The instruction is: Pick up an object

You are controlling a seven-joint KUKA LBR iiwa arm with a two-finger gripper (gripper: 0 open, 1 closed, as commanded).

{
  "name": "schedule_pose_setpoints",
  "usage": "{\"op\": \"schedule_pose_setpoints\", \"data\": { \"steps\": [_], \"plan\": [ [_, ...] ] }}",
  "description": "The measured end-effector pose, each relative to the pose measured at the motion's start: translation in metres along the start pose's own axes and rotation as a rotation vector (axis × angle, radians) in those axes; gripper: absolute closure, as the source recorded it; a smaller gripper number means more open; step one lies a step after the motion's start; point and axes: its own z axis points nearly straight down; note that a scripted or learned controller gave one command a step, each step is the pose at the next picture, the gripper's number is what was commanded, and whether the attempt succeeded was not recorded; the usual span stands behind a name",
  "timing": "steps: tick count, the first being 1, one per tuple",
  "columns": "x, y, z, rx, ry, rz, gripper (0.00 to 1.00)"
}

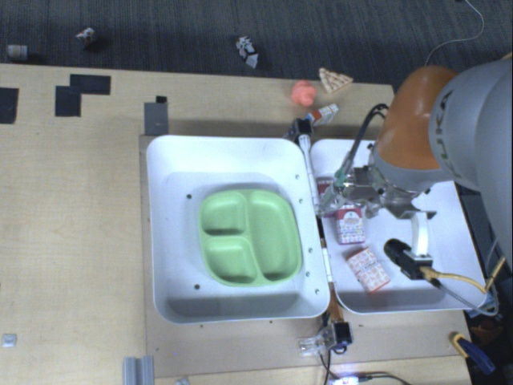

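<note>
Left bin [160, 215] and right bin [450, 229] smooth white plastic with a dull sheen, green divided tray [250, 235] matt plastic, small cartons [368, 269] printed card, bench [72, 239] pale matt wood-look board, floor [176, 14] dark rough carpet, arm shell [481, 127] smooth grey, orange band [413, 119] glossy.

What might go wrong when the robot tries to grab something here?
1. The gripper hangs near the left wall of the right bin, so it might bump that wall.
2. The upper patterned box and the lower patterned box lie flat and close together; the gripper may nudge them aside rather than lift one.
</note>
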Motion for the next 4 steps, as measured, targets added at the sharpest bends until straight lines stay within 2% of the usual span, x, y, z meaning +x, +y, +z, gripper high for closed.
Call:
{"op": "schedule_pose_setpoints", "data": {
  "steps": [1, 2, 3, 4],
  "plan": [
    [-0.074, -0.025, 0.034, 0.0, -0.001, 0.002, 0.0],
    [-0.094, -0.047, 0.098, -0.005, -0.001, 0.002, 0.0],
    [-0.094, -0.045, 0.086, -0.01, -0.002, 0.001, 1.0],
    [-0.094, -0.045, 0.086, -0.01, -0.002, 0.001, 0.0]
  ]
}}
